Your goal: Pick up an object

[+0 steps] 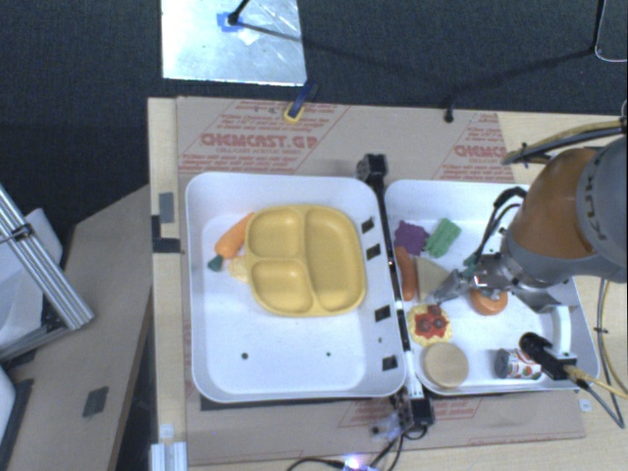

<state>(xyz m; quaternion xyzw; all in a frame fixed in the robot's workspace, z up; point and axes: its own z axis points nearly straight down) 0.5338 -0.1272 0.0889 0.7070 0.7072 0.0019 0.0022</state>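
**Gripper low in the right bin, over a tight cluster of toy food**

The task names no particular object, so the sensible choice is whichever piece lies nearest the fingers with some free space around it. The two-finger gripper (453,286) sits low in the shallow white right bin (589,346), its tip at the pale yellow wedge-shaped piece (433,272), with a long orange-red sausage-shaped piece (407,274) just beside that and a round red-and-yellow pizza-like piece (430,324) just below. These things crowd one another, so a good grasp means descending squarely over one piece, keeping the fingers clear of its neighbours, and closing only once the piece sits between them. The wedge lies flat and may slip out; the small orange rounded piece (489,301) touching the wrist housing looks like an easier shape to pinch.

Whether the fingers are apart or together I cannot tell, and nothing is visibly held between them.

The arm enters from the right, its orange band (549,209) high above the bin, the grey wrist angled down and leftward toward the bin's left half. The yellow three-compartment plastic plate (299,259) rests in the left white bin (211,361), well apart from the gripper.
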